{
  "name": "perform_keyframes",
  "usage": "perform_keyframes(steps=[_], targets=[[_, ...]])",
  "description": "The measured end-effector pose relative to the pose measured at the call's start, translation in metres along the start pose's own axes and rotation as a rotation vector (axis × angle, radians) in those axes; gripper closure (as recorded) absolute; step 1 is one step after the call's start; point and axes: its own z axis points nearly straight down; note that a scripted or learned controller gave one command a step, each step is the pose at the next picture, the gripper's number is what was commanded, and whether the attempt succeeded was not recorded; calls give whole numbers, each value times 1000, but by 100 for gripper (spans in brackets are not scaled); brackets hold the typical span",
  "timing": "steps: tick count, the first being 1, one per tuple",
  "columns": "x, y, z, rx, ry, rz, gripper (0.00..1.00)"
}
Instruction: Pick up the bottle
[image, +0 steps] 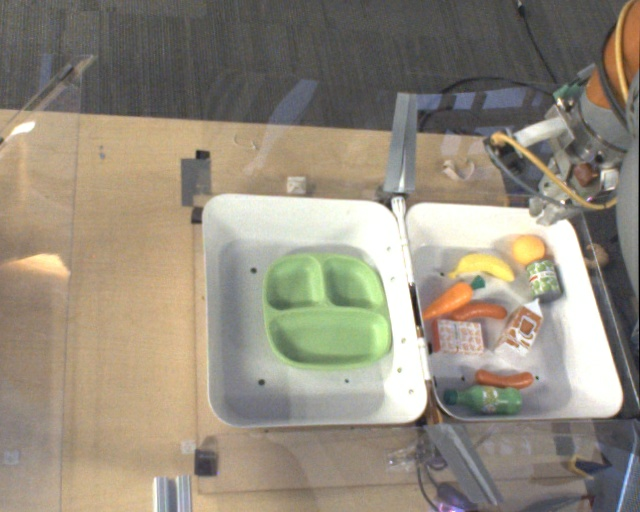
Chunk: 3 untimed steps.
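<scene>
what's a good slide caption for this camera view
Gripper above right bin's far edge; green bottle lies at its near edge, green tray in left bin.

bottle lying, right bin front | gripper above bin's rear edge

arm cropped at right edge; carton print unreadable

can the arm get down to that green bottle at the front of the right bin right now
Probably yes. The green plastic bottle lies on its side along the right white bin's near wall, open from above. Only the red sausage lies close beside it, and the wall may crowd the end effector.
</scene>
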Motion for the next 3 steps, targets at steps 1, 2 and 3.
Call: perform_keyframes(steps=[1, 2, 3], targets=[[1, -2, -11, -1, 0, -11, 100], [3, -3, -21, -2, 1, -21, 100], [6, -14, 8, 2, 2, 20, 100]])
